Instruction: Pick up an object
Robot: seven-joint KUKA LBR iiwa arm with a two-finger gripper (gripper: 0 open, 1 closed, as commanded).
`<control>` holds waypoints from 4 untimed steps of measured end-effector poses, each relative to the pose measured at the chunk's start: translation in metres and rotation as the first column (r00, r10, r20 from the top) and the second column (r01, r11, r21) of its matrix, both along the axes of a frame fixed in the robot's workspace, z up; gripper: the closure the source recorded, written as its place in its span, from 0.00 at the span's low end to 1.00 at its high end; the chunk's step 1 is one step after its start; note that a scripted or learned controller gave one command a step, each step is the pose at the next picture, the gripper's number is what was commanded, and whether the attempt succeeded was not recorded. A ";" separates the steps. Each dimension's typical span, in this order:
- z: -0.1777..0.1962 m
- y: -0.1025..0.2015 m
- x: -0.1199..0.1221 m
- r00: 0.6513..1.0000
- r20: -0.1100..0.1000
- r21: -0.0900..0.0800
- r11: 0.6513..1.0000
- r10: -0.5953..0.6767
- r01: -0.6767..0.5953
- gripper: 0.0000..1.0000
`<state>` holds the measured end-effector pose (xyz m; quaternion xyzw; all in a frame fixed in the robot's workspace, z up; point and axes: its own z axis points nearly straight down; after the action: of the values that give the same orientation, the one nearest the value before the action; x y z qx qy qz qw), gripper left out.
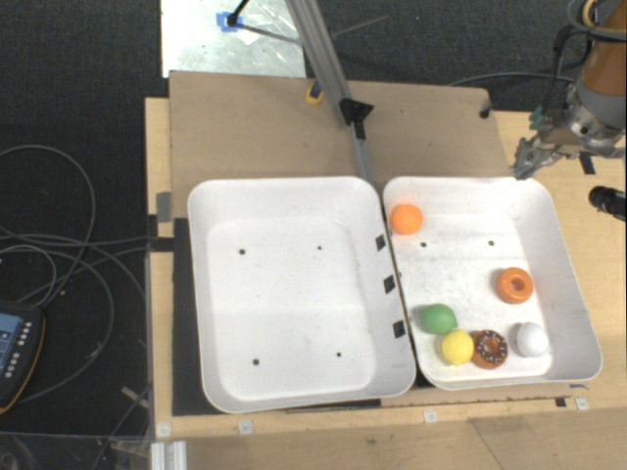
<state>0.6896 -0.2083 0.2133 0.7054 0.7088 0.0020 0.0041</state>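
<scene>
From the camera view I'm looking down on my table (451,116), a flat brown board, with two shallow white plastic bins side by side, rounded at the corners. The left bin (294,292) has a smooth, faintly speckled floor with four small dark dots. The right bin (470,233) carries six small things. One orange ball (406,219), round and matte, sits alone in the bin's far left corner. One orange ring doughnut (514,285) lies by the right wall. Along the near edge I count four close together: a glossy green lime-shaped piece (437,317), a yellow lemon-shaped piece (457,347) touching it, a brown-iced doughnut (489,349) just beside that, and a white ball (531,340) near the near right corner. My arm comes in at the table's far right corner; the pincer (530,159) hangs over the far right rim of the right bin, well apart from every item, and I can't tell whether it's released or clenched.
</scene>
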 end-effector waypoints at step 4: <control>0.035 0.144 -0.055 1.000 -0.010 0.005 1.000 0.005 -0.005 1.00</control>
<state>0.6344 -0.0640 0.2483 0.7035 0.7107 0.0004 -0.0011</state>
